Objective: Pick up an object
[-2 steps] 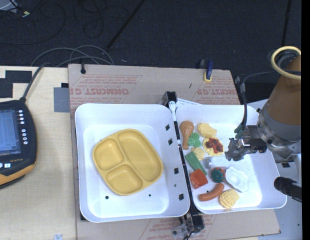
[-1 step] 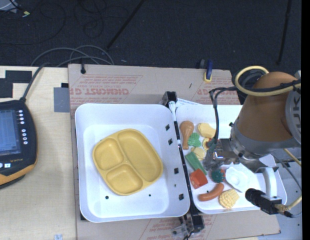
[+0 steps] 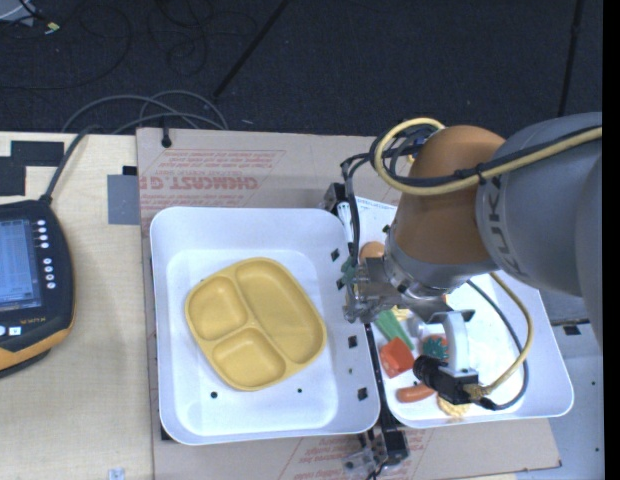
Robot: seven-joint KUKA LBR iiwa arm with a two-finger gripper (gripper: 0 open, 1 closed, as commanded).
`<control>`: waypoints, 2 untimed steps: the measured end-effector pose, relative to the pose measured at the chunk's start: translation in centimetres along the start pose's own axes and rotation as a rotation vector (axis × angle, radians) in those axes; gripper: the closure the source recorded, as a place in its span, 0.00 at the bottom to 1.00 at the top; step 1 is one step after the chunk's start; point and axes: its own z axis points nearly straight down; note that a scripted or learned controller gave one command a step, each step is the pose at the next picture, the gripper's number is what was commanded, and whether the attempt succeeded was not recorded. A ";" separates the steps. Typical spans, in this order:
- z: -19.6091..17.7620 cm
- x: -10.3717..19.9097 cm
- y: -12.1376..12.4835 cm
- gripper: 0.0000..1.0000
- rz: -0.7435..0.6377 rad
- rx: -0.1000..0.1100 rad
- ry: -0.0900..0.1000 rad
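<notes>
At the far left of the counter (image 3: 95, 388) lies one handheld pendant (image 3: 18, 283), black with an orange edge, its screen lit. Next come the two white bins, side by side and touching, on a sheet of cardboard (image 3: 215, 176). The left bin (image 3: 175, 388) holds one yellow tray (image 3: 255, 320) with three compartments, lying flat and turned at a slant near the bin's middle.

The right bin (image 3: 550, 383) holds the small things, gathered near its left wall: one green piece (image 3: 389, 324), one red block (image 3: 395, 358) just below it, one orange-red sausage shape (image 3: 416, 394) near the front edge, and one yellow bit (image 3: 451, 406) beside that, partly hidden. One small tan ball (image 3: 371, 251) sits further back, by the same wall.

The arm (image 3: 530, 218) reaches in from the right, its orange band (image 3: 445, 203) over the right bin and the wrist pointing down. The gripper (image 3: 364, 298) hangs low at the bin's left wall, just above the green piece; whether it is open or closed cannot be told, and nothing can be seen held in it.
</notes>
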 end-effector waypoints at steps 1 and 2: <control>-9.0 4.4 -3.7 1.00 0.001 -0.007 0.002; -19.8 5.7 -3.6 1.00 0.005 -0.013 0.001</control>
